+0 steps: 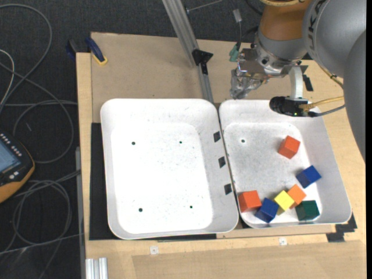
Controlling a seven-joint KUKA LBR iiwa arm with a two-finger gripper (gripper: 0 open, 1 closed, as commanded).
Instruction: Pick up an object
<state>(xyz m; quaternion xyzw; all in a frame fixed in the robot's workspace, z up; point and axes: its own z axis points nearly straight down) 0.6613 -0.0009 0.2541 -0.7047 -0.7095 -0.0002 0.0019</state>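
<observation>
Left of the wooden bench (145, 57), loose cables (35, 156) and perhaps a handheld pendant (13, 164).

no readable text is showing anywhere. dark lettering is running down the grey arm (343, 34), but it is staying illegible.

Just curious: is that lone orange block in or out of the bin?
In: the orange block lies on the right bin's floor.

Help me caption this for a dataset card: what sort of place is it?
Probably a robotics lab test bench. A grey and orange industrial arm reaches over two white bins on a plywood bench, coloured toy blocks lie in the right bin, and loose cables trail over the dark floor.
</observation>
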